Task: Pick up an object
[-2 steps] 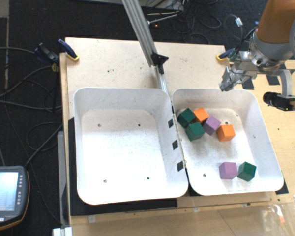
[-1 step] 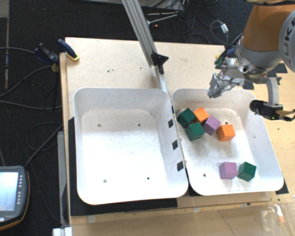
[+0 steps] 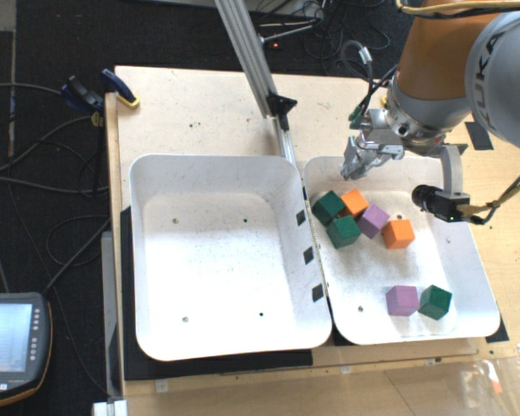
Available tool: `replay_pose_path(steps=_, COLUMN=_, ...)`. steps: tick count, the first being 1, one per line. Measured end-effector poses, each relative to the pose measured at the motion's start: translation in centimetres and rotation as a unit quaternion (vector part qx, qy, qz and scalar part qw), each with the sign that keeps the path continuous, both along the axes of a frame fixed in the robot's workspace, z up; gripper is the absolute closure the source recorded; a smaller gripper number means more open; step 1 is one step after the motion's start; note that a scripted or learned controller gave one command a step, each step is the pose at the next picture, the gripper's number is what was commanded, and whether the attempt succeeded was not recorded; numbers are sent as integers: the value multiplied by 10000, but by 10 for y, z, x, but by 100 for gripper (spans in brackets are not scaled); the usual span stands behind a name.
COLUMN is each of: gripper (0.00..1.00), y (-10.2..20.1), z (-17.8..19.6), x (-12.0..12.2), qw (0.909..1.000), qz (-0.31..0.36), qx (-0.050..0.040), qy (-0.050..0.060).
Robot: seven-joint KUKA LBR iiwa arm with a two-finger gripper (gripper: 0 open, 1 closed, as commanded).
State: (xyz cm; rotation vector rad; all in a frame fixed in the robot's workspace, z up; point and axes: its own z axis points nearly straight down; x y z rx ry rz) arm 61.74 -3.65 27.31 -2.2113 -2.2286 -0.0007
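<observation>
— Orange and green cubes, where do they sit from you?

— Just below my gripper (image 3: 357, 168): an orange cube (image 3: 354, 202) touching a green cube (image 3: 329, 206), in the right bin (image 3: 468, 258). I hover above them, holding nothing; whether I'm spread or closed, I cannot tell.

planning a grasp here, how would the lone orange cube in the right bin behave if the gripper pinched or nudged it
The orange cube looks rigid with flat faces, so it would probably slide, not roll. It appears small and likely light. A nudge leftward might push it into the purple cube beside it.
</observation>
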Motion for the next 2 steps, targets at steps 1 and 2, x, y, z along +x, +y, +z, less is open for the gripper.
replay_pose_path(steps=1, gripper=100, y=48, z=-19, x=-24, qw=10000, qz=-3, qx=-3, qy=14)
replay_pose_path(steps=2, gripper=100, y=99, z=-35, x=-46, qw=10000, qz=0, qx=0, qy=12)
